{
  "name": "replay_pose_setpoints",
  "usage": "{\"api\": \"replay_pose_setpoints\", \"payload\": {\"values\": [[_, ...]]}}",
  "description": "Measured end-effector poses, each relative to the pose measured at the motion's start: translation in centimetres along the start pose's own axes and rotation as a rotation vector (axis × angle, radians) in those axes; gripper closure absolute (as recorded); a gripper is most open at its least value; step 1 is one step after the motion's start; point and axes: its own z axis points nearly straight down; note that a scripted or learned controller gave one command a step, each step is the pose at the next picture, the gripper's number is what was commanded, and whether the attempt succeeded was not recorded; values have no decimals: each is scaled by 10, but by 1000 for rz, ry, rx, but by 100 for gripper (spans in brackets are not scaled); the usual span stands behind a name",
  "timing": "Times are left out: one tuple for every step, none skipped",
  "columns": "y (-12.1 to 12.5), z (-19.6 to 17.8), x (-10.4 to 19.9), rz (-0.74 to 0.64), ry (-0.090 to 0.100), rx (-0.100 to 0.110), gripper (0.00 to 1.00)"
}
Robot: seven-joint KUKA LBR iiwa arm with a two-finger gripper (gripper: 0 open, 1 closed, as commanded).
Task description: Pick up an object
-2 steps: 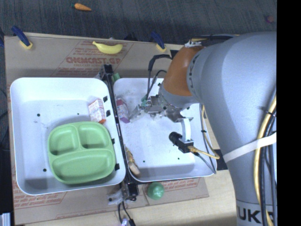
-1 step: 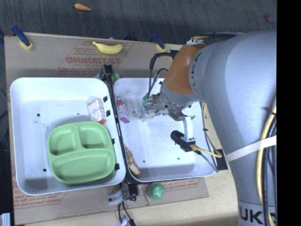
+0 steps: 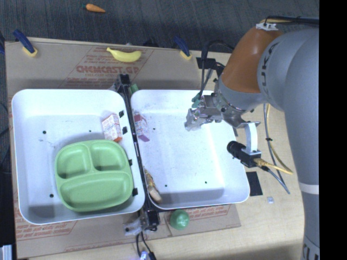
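My gripper (image 3: pixel 196 119) hangs over the right white bin (image 3: pixel 217 191), holding nothing I can see, so I should reach slowly toward the small red-and-white packet (image 3: pixel 140 124) by its left wall.

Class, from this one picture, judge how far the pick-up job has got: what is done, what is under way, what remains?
Done: nothing looks lifted. Under way: the gripper hangs over the right bin, in its upper part. Left: the green plate and small carton lie in the left bin, so a pick remains.
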Motion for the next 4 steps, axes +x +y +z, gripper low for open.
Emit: {"api": "replay_pose_setpoints", "payload": {"values": [[-53, 23, 61, -3, 2, 6, 100], [-53, 23, 61, -3, 1, 6, 0], [-24, 94, 6, -2, 1, 9, 0], [-89, 80, -45, 1, 2, 5, 0]]}}
